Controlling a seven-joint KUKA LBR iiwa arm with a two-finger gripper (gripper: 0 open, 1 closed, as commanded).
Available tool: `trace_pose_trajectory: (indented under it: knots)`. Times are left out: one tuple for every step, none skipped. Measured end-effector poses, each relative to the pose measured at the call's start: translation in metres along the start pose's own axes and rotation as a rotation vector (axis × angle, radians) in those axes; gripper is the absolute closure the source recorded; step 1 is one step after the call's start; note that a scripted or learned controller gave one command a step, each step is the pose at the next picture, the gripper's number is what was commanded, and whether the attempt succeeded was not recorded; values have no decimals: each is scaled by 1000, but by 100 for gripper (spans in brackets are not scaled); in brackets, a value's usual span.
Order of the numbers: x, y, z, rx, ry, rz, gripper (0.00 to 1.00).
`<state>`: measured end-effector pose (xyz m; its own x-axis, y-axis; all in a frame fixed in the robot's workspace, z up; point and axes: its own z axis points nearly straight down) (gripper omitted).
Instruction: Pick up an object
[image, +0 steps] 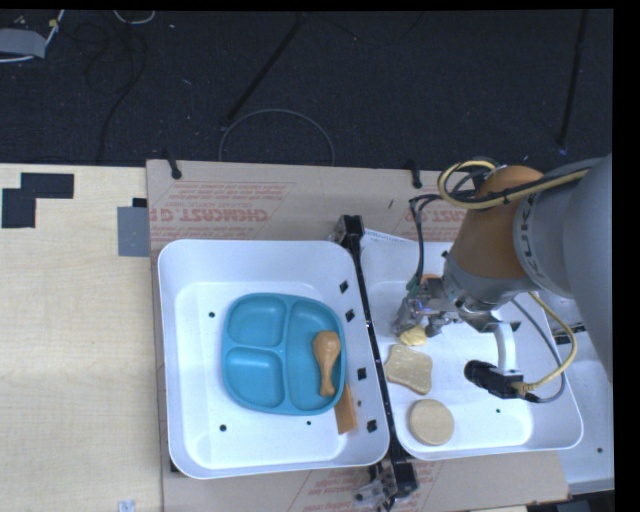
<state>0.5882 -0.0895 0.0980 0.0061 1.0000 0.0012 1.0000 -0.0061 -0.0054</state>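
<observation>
My gripper is low over the left part of the right bin, with the grey arm reaching in from the right. A small yellow piece lies right beneath the gripper, partly hidden by it; whether it is touched is unclear. Just in front of it lies a tan toast slice, and closer to the front sits a round beige biscuit.
The left bin holds a blue divided plate with a wooden drumstick-shaped toy on its right compartment. A brown stick leans by the plate's right edge. A black divider runs between the bins.
</observation>
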Motion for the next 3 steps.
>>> trace_pose_trajectory:
  knots:
    - [-3, 2, -42, -6, -1, 1, 100]
    - [1, 7, -103, -9, -1, -6, 100]
    - [6, 16, -160, -9, -2, -8, 100]
